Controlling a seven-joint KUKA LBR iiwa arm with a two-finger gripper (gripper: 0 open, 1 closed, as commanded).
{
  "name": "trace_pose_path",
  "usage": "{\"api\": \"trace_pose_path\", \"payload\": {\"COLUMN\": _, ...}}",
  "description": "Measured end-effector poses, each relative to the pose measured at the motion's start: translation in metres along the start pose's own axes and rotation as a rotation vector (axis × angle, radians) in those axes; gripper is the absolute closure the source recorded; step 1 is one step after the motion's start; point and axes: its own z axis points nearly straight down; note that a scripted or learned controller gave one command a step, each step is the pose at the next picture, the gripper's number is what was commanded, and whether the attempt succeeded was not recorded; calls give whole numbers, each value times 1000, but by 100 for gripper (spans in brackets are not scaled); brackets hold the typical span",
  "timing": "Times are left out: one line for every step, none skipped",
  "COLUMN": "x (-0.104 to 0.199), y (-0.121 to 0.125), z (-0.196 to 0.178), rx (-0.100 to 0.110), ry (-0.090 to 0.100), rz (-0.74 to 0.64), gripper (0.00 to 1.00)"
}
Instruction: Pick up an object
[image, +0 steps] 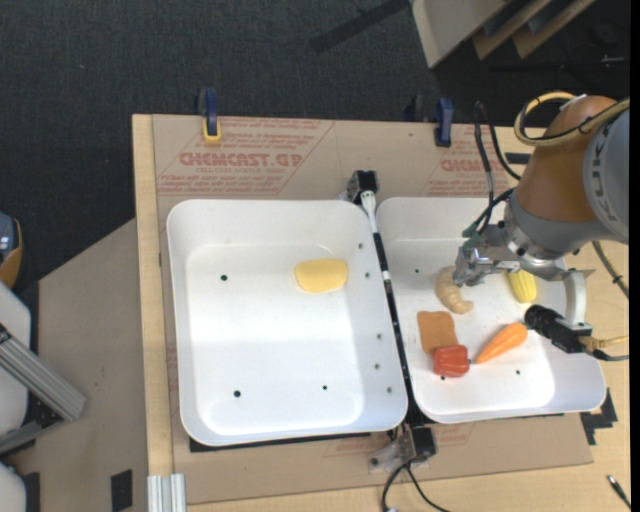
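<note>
Croissant, pale and curved, lies unlifted in the right bin directly below the gripper, whose jaw state cannot be told; grasping and lifting apparently remain to be done.

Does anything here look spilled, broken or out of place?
Nothing looks spilled or broken. The one oddity: a yellow piece lies alone in the left bin, while the croissant, corn, carrot, toast and red piece crowd the right bin under the tool.
</note>
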Motion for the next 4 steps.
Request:
{"api": "trace_pose_path", "payload": {"x": 7, "y": -96, "z": 38, "rx": 20, "ry": 4, "rz": 10, "gripper": 100}}
{"api": "trace_pose_path", "payload": {"x": -99, "y": -78, "z": -72, "rx": -5, "ry": -12, "rz": 15, "gripper": 100}}
{"api": "trace_pose_path", "payload": {"x": -119, "y": -56, "z": -83, "rx": 3, "ry": -4, "rz": 8, "gripper": 100}}
{"api": "trace_pose_path", "payload": {"x": -118, "y": -46, "z": -103, "rx": 3, "ry": -3, "rz": 6, "gripper": 100}}
